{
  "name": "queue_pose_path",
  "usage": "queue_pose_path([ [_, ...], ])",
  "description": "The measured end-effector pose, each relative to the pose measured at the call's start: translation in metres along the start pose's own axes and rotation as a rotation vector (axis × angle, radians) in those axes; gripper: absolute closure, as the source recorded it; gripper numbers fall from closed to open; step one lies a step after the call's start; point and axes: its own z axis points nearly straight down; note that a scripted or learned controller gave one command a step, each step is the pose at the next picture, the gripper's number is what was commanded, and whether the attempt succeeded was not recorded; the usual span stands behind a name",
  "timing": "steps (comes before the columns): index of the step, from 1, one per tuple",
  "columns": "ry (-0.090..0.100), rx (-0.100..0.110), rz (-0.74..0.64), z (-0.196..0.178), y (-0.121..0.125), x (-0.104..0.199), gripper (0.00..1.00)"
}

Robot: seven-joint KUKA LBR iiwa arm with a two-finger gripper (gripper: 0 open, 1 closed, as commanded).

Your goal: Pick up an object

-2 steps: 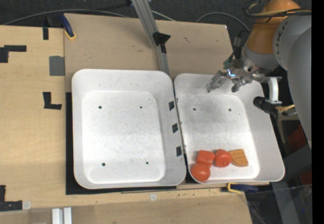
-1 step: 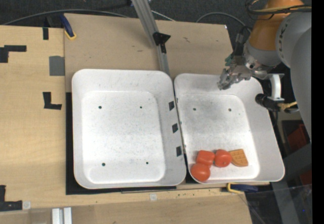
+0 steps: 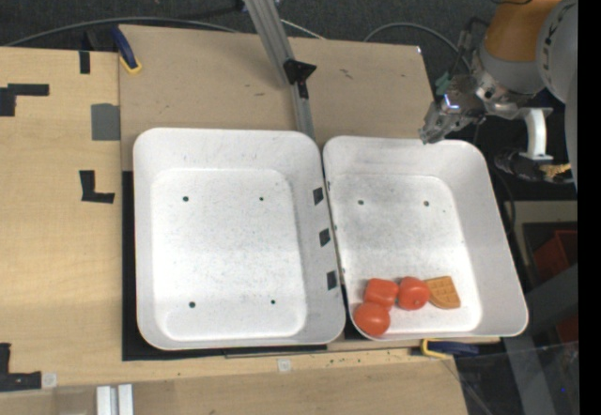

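- Red and orange pieces are what we would go for: three red rounded objects [image 3: 387,300] and one orange-tan wedge [image 3: 443,292] sit bunched in the near corner zone of the right bin [image 3: 470,216], close to its front wall.
- We see the gripper [image 3: 438,125] at the far rim of that same bin, well apart from the pieces and high on the opposite side; at this size and angle we cannot tell whether its fingers are apart or together.
- To do this step well, we judge the arm [image 3: 526,19] should travel across the bin toward the near wall, then come down upright over one piece, not over the whole bunch.
- We would pick the wedge or the rightmost red piece [image 3: 413,293], since each has a freer side; the lowest red piece [image 3: 372,318] lies just beside the bin's curved wall, which leaves little room for a finger.
- The red pieces touch one another, so a careless descent may shove them instead of closing round one.
- They look smooth, rounded and glossy, likely to roll; the wedge looks flatter, matte and lower.
- The left bin [image 3: 225,235] sits alongside on the wooden surface [image 3: 188,75].
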Motion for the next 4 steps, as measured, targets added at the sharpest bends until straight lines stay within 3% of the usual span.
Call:
queue_pose_path([
  [1,0.0,0.0,0.0,-0.047,0.001,0.0,1.0],
  [4,0.003,0.009,-0.005,-0.023,-0.02,0.176,1.0],
])
